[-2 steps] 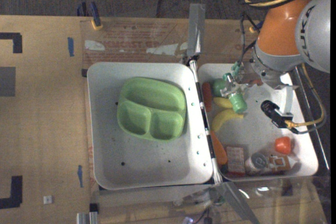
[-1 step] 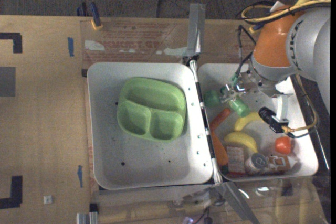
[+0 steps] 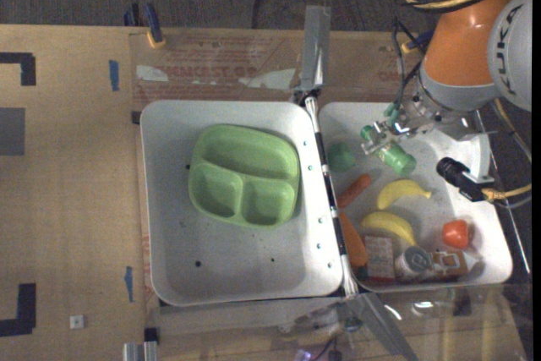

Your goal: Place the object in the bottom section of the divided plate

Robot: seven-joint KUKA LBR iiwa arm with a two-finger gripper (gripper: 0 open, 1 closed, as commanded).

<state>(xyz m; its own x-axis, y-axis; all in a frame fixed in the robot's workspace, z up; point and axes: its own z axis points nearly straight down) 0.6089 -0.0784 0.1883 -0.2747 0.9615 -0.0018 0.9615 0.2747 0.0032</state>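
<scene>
Camera view blurs the end effector (image 3: 387, 134) above a green object (image 3: 397, 158), so its grip state is unclear.

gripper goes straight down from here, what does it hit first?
Most likely the green cylinder right under the gripper in the right bin. From this slanted view depth is unclear; it may already be touching it.

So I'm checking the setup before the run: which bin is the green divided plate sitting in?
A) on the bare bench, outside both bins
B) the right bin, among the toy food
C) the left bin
C: the green divided plate lies inside the left bin, while the bananas and other toy food sit in the right bin.
</scene>
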